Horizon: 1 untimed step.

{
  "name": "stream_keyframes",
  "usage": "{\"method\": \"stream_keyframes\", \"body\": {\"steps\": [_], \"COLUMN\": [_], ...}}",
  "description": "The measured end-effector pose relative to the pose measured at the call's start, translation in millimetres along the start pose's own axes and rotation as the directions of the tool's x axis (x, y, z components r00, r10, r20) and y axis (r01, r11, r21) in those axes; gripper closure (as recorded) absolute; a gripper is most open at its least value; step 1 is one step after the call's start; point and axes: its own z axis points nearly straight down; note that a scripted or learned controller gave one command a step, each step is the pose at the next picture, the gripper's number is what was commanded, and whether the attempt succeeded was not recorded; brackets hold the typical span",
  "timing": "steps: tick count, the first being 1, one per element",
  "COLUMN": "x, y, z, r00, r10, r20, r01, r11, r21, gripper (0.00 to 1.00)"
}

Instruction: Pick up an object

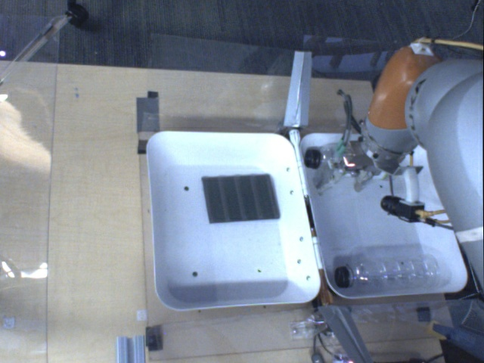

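Two white bins sit side by side on a pale wood counter [91, 225], dark carpet [227, 10] behind it. Left bin [162, 278] has a dark ribbed mat [240, 198] in it. Right bin [454, 274] has a clear bottle [386, 272] along its near edge. Arm's jaws [349, 159] hang over the right bin's far corner; can't tell if they're open or closed.

Bulky grey arm [446, 119] with an orange band [393, 89].
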Motion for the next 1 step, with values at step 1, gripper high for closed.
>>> {"method": "stream_keyframes", "body": {"steps": [1], "x": [-29.3], "y": [-18.0], "z": [9.5], "r00": [0.962], "r10": [-0.271], "r20": [-0.014], "r01": [0.271], "r11": [0.962], "r21": [-0.016], "gripper": [0.00]}}
